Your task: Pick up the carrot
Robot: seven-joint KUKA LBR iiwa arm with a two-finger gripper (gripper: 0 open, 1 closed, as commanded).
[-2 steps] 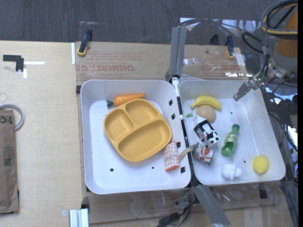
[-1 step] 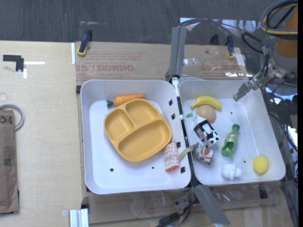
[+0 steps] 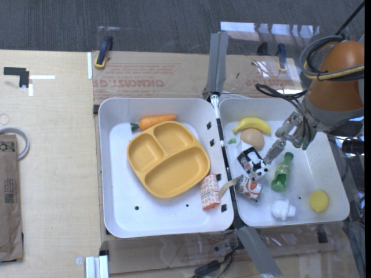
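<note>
the carrot [image 3: 157, 120] lies in the left bin [image 3: 116, 172], near its far edge, stretched left to right with the green top end pointing left. it sits just against the far rim of the yellow plate [image 3: 168, 158], a divided plate that takes up the middle of that bin, and nothing lies on top of it. nearer the front right corner of the same bin there's a small orange carton [image 3: 210, 192]. the gripper [image 3: 277, 149] is over the right bin [image 3: 333, 172], well apart from the carrot, hanging above a clutter of things: a banana [image 3: 253, 124], a pale round thing [image 3: 253, 136] just under it, a black and white item [image 3: 251, 161], a green bottle [image 3: 282, 172], a lemon [image 3: 319, 201] and a small white thing [image 3: 283, 210]. i can't tell from here whether it is spread or closed, and i see nothing gripped in it. so to my eye the pick hasn't really begun; this is the approach stage at best. the next move would be a long sweep leftward across the divider between the bins, then a descent onto the carrot, lined up across its narrow width. the plate rim so close beside it looks like the awkward part, since one finger would have to slip in there.
</note>
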